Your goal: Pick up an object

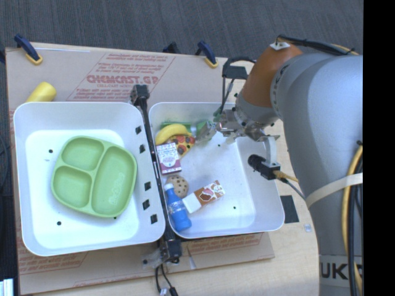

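The right bin (259, 208) holds several small items: a yellow banana (172, 131), a pizza-slice toy (184, 144), a maroon carton (168, 158), a cookie (179, 185), a blue bottle (176, 211) and a brown-and-white packet (208, 193). My gripper (217, 127) reaches down into the bin's far part, just right of the banana and pizza toy. The grey wrist and orange band hide most of its fingers.
The left bin (31, 227) holds a green divided plate (94, 175). A yellow object (42, 92) lies on the cardboard behind the left bin. Blue clamps (28, 48) grip the cardboard's far edge. A black divider with clips (148, 165) runs between the bins.
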`<state>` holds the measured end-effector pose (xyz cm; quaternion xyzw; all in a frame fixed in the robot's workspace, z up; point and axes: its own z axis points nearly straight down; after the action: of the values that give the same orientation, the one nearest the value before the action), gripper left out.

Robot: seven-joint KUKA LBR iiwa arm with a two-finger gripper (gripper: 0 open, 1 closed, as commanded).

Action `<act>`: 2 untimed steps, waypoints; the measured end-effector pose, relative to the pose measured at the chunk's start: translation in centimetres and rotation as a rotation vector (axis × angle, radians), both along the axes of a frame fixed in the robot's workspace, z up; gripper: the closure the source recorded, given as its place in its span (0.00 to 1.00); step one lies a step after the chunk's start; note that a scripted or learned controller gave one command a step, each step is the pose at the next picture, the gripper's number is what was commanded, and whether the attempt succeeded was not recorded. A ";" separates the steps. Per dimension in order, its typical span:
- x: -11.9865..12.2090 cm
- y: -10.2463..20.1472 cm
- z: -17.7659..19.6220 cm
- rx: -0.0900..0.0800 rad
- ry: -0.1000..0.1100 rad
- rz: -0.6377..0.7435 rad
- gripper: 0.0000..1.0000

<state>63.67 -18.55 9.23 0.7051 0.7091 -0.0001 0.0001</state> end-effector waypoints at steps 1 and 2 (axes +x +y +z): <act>0.0 0.1 1.0 0.001 0.003 0.006 1.00; -1.7 6.1 8.0 0.002 -0.001 0.000 1.00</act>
<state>61.96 -12.42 17.20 0.7051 0.7091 0.0009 -0.0004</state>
